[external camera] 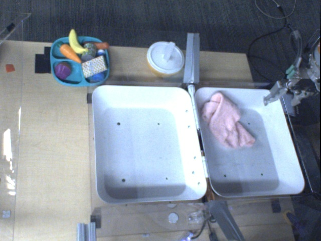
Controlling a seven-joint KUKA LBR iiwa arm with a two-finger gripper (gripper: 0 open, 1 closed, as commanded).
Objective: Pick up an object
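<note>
A crumpled pink cloth (226, 120) lies in the right bin (281, 182), in its upper left part, close to the divider between the bins. My gripper (282, 97) hovers over the right bin's upper right corner, apart from the cloth and well to its right. Nothing shows in its grasp. The left bin (108, 179) shows only its bare white floor.
A blue tray (56, 78) of toy food sits on the bench beyond the left bin's far left corner. A white lidded cup (165, 58) stands behind the bins near a grey metal post (191, 59). Cables hang at the upper right.
</note>
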